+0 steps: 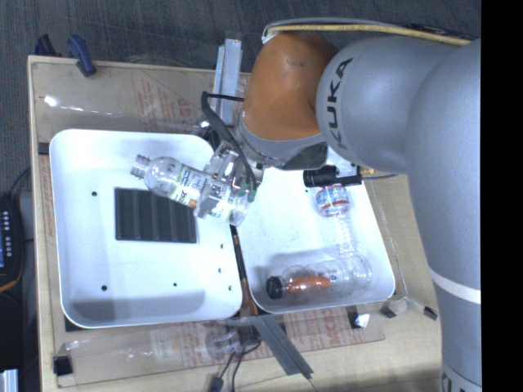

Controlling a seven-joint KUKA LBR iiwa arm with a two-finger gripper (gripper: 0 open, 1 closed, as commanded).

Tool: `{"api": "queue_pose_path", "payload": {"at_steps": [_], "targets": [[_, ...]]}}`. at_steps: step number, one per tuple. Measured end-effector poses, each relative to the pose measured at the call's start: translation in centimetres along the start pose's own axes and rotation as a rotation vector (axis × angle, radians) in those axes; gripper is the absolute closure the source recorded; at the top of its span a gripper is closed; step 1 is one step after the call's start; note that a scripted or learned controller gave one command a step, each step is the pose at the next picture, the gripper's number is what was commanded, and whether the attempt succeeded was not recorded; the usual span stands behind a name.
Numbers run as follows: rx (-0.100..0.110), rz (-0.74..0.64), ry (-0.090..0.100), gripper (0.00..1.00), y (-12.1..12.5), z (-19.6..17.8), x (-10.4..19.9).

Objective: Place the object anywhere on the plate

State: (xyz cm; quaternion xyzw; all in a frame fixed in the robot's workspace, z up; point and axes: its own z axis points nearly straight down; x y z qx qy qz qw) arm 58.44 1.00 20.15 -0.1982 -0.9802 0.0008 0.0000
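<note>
A clear plastic bottle with a white-and-green label lies tilted over the upper right part of the left bin, with its cap end pointing left. My gripper is shut on the bottle's bottom end, near the divide between the two bins. The plate is a dark grey ribbed rectangle on the left bin's floor. It lies just below and left of the bottle, whose lower edge overlaps the plate's top right corner in the view.
The right bin holds a clear bottle with a red-and-blue label and a clear bottle with orange contents along its front wall. The arm's large grey and orange body hangs over the back of the right bin. Blue clamps sit at the bench's back left.
</note>
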Motion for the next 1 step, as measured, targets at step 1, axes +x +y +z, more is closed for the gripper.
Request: {"api": "queue_pose_path", "payload": {"at_steps": [1], "targets": [[0.000,0.000,-0.001,0.00,0.02,-0.03,-0.01]]}}
